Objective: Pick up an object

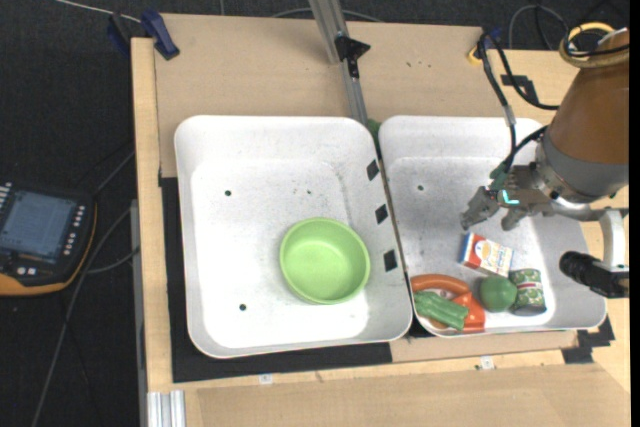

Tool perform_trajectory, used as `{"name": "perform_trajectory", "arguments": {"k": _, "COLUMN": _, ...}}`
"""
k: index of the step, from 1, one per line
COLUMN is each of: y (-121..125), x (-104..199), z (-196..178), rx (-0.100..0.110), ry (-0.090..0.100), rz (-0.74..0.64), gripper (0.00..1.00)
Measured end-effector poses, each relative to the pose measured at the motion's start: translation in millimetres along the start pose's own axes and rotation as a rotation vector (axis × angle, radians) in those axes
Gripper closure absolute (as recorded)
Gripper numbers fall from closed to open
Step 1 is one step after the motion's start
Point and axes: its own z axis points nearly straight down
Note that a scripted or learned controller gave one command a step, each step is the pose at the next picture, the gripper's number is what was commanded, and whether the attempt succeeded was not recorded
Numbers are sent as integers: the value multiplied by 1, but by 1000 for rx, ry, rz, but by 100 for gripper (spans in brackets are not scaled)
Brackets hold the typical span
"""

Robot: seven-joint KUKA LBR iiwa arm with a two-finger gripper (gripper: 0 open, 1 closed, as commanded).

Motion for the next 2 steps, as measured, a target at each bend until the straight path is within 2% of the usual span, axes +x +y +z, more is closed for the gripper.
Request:
{"name": "perform_trajectory", "arguments": {"k": 1, "y": 0, "x": 0, "z": 0, "rx": 0, "ry": 0, "rz": 0, "gripper": 0}}
{"name": "perform_trajectory", "arguments": {"k": 2, "y": -2, "x": 0, "z": 42, "rx": 4, "ry": 0, "rz": 0, "gripper": 0}}
